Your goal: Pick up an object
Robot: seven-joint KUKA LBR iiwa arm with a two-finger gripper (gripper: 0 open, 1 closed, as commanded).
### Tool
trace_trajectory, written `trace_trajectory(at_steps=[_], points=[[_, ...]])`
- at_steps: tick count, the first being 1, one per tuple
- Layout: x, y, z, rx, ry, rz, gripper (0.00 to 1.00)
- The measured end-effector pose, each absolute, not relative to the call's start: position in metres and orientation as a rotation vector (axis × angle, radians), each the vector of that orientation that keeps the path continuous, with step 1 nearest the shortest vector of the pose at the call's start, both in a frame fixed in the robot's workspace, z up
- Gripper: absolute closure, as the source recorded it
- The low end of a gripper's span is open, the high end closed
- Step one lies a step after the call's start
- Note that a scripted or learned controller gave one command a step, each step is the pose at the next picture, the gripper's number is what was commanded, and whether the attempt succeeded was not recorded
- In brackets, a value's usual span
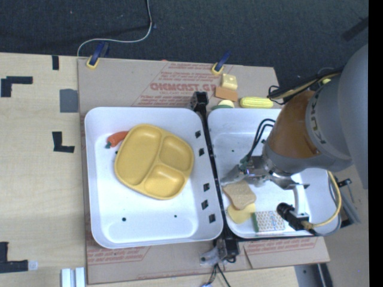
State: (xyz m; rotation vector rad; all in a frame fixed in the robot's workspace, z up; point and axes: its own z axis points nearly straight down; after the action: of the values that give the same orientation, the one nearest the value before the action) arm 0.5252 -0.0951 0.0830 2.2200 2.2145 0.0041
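Approach step: tool (239, 173) low in right bin (317, 229), just above bread slice (240, 194); grip state impossible to tell. Next: descend, close.

Behind the bins: you see blue-and-yellow clamps (96, 55) on the cardboard sheet (173, 82).
Counter (36, 178): black tape marks (61, 142).
Top: a white cable (145, 17).
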Motion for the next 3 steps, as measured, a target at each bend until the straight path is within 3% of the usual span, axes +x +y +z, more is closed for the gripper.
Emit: trace_trajectory(at_steps=[1, 2, 3], points=[[0.575, -0.058, 0.19, 2.209, 2.224, 0.01, 0.0], [0.527, -0.096, 0.139, 2.228, 2.222, -0.007, 0.0], [0.532, -0.094, 0.082, 2.22, 2.222, -0.003, 0.0]])
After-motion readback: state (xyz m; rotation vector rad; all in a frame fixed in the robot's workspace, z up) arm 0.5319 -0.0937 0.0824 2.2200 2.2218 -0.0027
